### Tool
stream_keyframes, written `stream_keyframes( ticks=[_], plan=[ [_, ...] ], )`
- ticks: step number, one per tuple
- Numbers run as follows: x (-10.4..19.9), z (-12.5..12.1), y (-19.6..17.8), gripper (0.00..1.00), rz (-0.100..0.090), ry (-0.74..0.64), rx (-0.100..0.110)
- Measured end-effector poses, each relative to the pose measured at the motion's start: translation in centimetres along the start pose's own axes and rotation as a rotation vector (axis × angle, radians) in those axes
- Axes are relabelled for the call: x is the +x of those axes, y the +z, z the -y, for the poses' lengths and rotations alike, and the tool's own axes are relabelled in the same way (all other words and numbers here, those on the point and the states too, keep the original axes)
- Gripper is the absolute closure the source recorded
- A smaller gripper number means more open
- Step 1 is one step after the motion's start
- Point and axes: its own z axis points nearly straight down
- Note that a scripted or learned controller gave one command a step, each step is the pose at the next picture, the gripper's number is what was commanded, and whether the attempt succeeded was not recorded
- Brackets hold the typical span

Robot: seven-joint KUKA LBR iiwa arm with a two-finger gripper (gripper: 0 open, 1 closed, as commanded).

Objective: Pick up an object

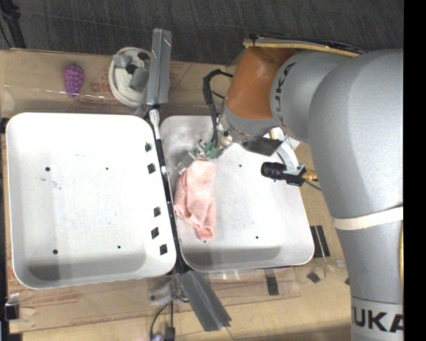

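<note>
A crumpled pink cloth (197,199) lies in the right bin (270,226), along its left side beside the divider. My gripper (206,150) hangs at the cloth's upper end, right over its top edge, at the back left of that bin. The grey arm with its orange band (252,84) comes in from the right and covers the bin's back right corner. Whether the cloth is touched or taken hold of is not visible from this angle.
The left bin (78,197) lies beside the right one, with black clips (156,212) on the shared wall. Behind the bins a purple grape-like object (73,79) and a white coiled thing (130,75) rest on the bench. A black fitting (280,171) sticks out below the wrist.
</note>
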Motion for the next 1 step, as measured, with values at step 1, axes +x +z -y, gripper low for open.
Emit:
stream_keyframes(
  ticks=[1],
  plan=[
    [2.05, 3.74, 2.15, 0.0, -0.005, -0.022, 0.001]
  ],
)
